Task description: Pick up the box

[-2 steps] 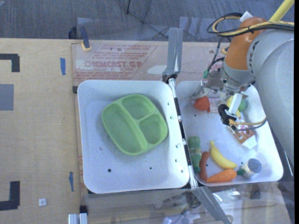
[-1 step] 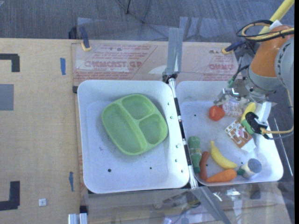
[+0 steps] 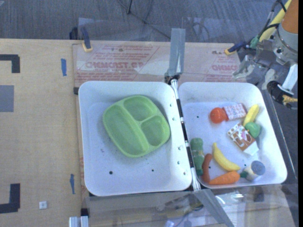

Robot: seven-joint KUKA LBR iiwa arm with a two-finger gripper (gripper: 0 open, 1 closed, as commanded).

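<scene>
Looking down, two white bins sit side by side. The left bin (image 3: 94,174) holds one green plate (image 3: 136,125) with three parts, and lots of bare floor lies around it. The right bin (image 3: 199,96) is crowded. It holds two boxes: a small pink box (image 3: 235,111) near the top, just beside an orange ball (image 3: 218,115), and a patterned box (image 3: 242,136) near the right wall. Two yellow bananas (image 3: 224,159) and one carrot (image 3: 224,178) lie there too. The gripper (image 3: 253,66) hangs above the bin's top right corner, well apart from both boxes. Whether it is spread or pressed together, I cannot tell.
</scene>
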